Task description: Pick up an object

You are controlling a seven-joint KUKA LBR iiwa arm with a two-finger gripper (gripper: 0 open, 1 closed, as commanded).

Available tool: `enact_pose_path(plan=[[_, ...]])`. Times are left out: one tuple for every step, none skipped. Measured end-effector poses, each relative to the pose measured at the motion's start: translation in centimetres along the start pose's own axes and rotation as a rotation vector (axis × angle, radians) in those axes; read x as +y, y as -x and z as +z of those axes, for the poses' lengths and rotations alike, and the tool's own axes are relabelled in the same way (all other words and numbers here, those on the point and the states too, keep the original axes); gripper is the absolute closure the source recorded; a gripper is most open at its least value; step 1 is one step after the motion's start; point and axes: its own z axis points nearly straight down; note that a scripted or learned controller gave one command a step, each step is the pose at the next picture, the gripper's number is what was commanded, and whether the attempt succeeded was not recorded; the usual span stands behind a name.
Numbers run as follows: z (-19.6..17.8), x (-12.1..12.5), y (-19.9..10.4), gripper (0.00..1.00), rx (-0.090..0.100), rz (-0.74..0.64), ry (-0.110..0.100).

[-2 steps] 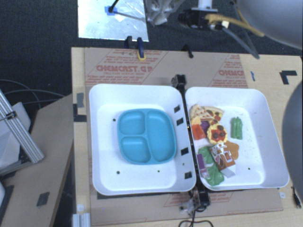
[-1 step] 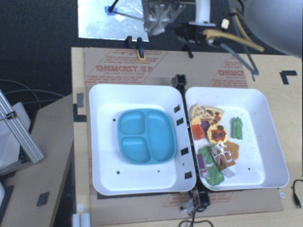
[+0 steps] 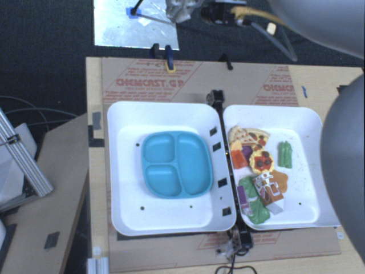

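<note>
**binwatcher:** So the small stuff is all sitting in the right bin [image 3: 308, 124], bunched against its left wall next to the divider: a pizza slice [image 3: 248, 136], a round yellow piece with red dots [image 3: 262, 161], a little carton [image 3: 269, 188], something purple and green [image 3: 251, 204] near the front-left corner. A green veggie thing [image 3: 284, 154] is lying a bit apart, more toward the middle. Left bin [image 3: 125, 124] is just carrying a blue divided plate [image 3: 175, 164], flat in its centre.

**arm_nerd:** Makes sense, any of those is fair game for "pick up an object". Where's the pincer [image 3: 181, 7]?

**binwatcher:** It's hanging way up past the desk's far edge, above a shiny sheet [image 3: 114, 16], well apart from both bins. Nothing is sitting between its fingers, but honestly I cannot tell if it's open or closed, it's too blurry. I'm guessing it's parked high to keep the bins in plain sight.

**arm_nerd:** I'd go for the green one then, since it isn't touching its neighbours.
</note>
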Motion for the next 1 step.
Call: enact_pose_path(plan=[[0.02, -4.31, 0.85, 1.00, 0.000, 0.001, -0.007]])
